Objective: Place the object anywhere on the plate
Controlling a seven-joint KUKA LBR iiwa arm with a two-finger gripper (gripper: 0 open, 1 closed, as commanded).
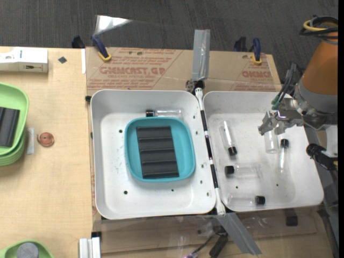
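From above, two white bins sit side by side. The left bin (107, 160) has a teal plate (131, 155) in the middle, with a dark ridged pad (157, 151) on top. One clear tube (164, 112) lies behind the plate, near the back wall.

The right bin (301, 192) holds more clear tubes with black caps, spread out flat. One lies near the middle divider (229, 138), one lower down (243, 170), one by the front (250, 200).

The gripper (273, 127) hangs over the right bin, close above a tube (282, 152). It looks like it is there to pick one up. I cannot tell how it is set, and no tube shows in it. The plate waits for a tube.
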